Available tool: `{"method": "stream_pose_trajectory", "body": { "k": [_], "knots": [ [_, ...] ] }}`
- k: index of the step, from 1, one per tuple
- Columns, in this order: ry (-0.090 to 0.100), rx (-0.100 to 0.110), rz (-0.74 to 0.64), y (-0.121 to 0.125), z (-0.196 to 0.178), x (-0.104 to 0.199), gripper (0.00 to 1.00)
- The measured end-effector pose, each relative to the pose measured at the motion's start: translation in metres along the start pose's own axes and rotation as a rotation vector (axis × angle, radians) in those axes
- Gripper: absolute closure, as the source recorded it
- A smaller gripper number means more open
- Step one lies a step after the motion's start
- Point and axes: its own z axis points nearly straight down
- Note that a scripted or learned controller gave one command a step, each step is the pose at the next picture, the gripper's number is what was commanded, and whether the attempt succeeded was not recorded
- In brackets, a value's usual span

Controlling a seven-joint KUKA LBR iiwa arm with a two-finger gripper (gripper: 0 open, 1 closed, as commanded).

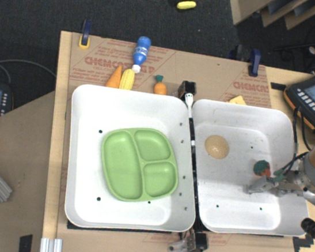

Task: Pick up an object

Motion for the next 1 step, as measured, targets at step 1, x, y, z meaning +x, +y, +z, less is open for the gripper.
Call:
{"method": "stream_pose_trajectory", "body": {
  "k": [1],
  "knots": [
    [-0.011,-0.011,-0.009,0.0653,0.0002,0.0628,0.0]
  ]
}}
